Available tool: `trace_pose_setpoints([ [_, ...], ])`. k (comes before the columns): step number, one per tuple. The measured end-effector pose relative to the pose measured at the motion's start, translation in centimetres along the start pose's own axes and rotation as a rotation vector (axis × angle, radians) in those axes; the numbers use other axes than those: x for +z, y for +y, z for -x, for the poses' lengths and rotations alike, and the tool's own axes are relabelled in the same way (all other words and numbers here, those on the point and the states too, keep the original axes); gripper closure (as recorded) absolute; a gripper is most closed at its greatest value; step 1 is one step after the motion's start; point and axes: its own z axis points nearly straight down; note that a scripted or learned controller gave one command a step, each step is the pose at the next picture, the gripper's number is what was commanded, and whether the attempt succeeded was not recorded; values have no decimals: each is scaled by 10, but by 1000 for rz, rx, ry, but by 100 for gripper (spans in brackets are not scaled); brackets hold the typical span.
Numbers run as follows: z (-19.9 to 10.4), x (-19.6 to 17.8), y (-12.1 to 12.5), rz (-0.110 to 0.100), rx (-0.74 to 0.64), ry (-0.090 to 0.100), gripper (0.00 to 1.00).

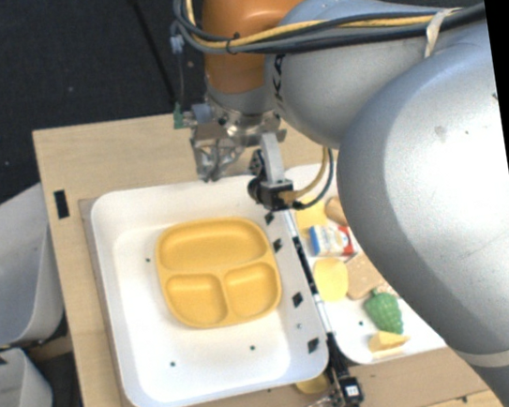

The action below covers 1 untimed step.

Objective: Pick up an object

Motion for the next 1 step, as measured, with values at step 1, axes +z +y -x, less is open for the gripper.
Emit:
trace_pose_setpoints([
  [1,-104,-37,-25,5,-20,10,100],
])
